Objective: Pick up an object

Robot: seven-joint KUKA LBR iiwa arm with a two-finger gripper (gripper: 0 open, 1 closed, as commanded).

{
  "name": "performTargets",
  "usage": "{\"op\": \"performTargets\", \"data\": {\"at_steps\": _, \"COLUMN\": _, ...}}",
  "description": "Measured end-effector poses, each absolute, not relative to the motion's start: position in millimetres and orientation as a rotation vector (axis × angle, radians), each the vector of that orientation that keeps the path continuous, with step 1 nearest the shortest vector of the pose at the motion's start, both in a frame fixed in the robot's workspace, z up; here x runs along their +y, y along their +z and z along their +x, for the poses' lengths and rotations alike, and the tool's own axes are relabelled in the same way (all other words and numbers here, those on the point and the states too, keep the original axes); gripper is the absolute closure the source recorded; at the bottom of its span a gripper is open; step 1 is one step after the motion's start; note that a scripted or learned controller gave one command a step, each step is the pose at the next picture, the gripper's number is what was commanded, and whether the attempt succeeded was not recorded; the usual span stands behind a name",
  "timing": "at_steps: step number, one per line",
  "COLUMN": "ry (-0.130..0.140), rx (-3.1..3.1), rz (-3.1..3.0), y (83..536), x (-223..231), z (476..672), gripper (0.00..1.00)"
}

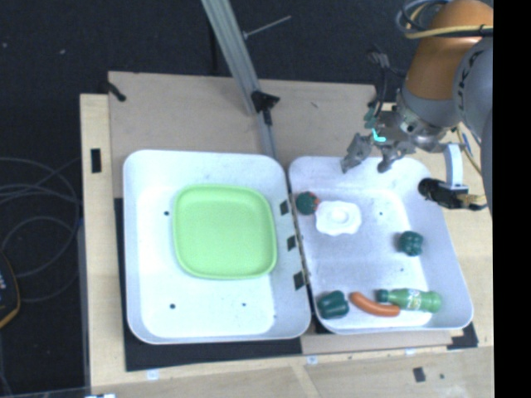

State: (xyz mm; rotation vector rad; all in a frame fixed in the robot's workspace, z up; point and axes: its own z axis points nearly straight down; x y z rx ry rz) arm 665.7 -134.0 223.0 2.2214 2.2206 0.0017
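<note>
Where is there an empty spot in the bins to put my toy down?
In the left bin, bare white floor rings the green plate, widest along the near edge. In the right bin, the middle is free, between the white fried egg and the bottle. It is crowded along the near edge: green pepper, carrot, bottle. The pincer hangs over the far edge.

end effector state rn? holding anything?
end effector: open, fingers spread, nothing between them; it hangs over the far edge of the right bin.
</note>
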Motion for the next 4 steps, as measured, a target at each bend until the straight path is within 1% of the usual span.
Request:
{"op": "performTargets", "data": {"at_steps": 1, "ry": 0.002, "rx": 2.221, "rz": 2.222, "y": 223.0, "x": -134.0, "z": 665.7, "gripper": 0.0}}
{"op": "performTargets", "data": {"at_steps": 2, "ry": -0.004, "rx": 2.222, "rz": 2.224, "y": 171.2, "x": -137.3, "z": 655.2, "gripper": 0.0}}
{"op": "performTargets", "data": {"at_steps": 3, "ry": -0.004, "rx": 2.221, "rz": 2.223, "y": 127.9, "x": -143.4, "z": 655.1, "gripper": 0.0}}
{"op": "performTargets", "data": {"at_steps": 4, "ry": -0.002, "rx": 2.221, "rz": 2.222, "y": 99.6, "x": -144.0, "z": 654.7, "gripper": 0.0}}
